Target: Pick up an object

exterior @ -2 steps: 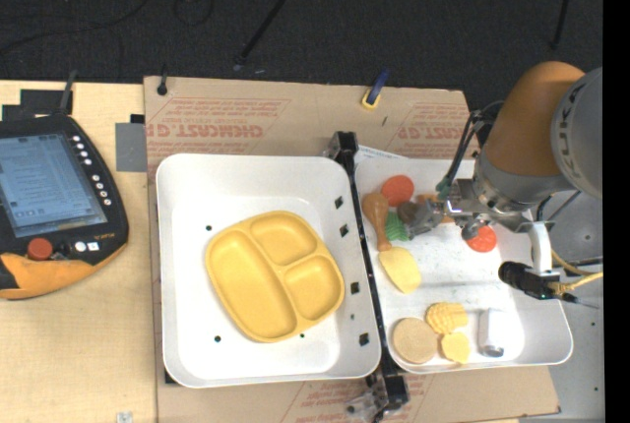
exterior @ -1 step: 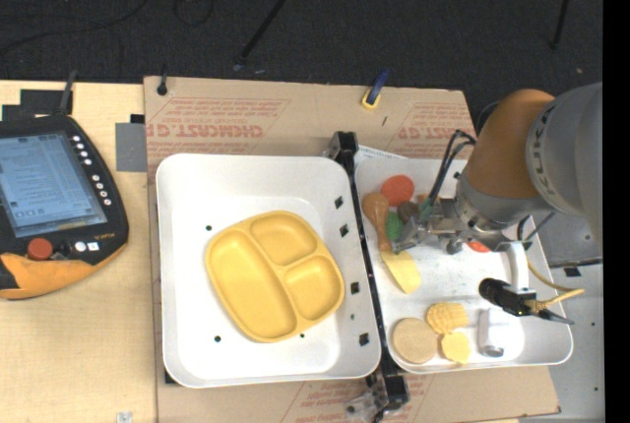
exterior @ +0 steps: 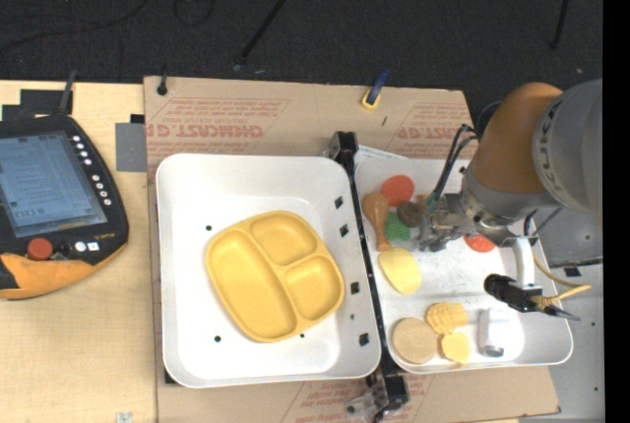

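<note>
Two white bins (exterior: 187, 214), one yellow divided plate (exterior: 274, 273), one handheld controller (exterior: 54, 205)

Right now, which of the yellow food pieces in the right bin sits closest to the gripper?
The pale yellow lemon-shaped piece, just below-left of the gripper. The corn-like piece and small yellow round lie further down, near the bin's front edge.

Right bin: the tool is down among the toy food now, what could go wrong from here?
1. The tool sits in a tight cluster: green plastic piece, tan drumstick-shaped toy, round red toy. It may nudge them rather than grip one.
2. The pale yellow oval toy lies just below and could be knocked.
</note>
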Motion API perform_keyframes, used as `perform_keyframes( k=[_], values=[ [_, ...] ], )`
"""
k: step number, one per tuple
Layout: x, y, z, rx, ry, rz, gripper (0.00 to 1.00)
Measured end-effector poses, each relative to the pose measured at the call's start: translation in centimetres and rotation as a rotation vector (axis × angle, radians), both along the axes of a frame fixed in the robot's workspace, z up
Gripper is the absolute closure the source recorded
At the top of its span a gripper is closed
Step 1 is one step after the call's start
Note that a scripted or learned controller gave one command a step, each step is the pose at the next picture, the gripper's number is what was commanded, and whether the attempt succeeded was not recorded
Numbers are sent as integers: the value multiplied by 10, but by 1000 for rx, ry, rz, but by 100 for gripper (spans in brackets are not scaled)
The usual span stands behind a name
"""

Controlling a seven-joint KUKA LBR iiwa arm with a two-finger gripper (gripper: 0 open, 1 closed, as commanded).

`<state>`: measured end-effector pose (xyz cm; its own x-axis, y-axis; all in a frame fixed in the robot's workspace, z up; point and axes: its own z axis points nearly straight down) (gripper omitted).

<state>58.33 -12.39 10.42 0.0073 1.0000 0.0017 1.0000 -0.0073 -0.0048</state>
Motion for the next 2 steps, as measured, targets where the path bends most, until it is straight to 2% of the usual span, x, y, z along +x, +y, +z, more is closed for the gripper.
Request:
perform_keyframes(
  k=[2],
  values=[
    [14,-5,120,-2,-9,6,100]
  ],
)
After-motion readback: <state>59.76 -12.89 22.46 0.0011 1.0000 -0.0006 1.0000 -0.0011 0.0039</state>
